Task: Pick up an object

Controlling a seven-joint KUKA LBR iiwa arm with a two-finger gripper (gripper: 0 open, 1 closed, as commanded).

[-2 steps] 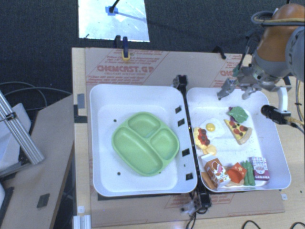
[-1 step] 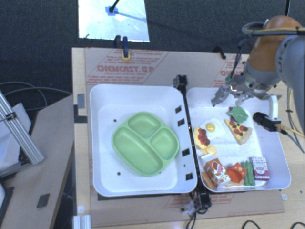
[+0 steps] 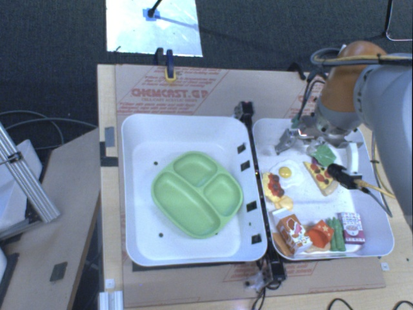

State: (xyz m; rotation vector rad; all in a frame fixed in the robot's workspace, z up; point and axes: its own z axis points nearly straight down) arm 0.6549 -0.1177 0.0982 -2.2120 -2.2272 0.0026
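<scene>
Two shallow, glossy white plastic bins sat side by side on the desk [image 3: 193, 86], which was covered by a brown printed board. The left bin [image 3: 139, 173] held a smooth pale-green divided plate [image 3: 197, 194], rounded, with three compartments. The right bin [image 3: 381, 228] held small toy food: a fried egg [image 3: 284, 172], a pizza slice [image 3: 321, 177], a red-and-white carton [image 3: 351, 227], an orange-red packet [image 3: 292, 232] and a green leafy piece [image 3: 336, 233]. The grey arm [image 3: 381, 108] with its orange band reached over the right bin's far end. The gripper [image 3: 319, 148] sat low there, beside a green flat piece [image 3: 324, 154]; whether its jaws were open or closed could not be told.
</scene>
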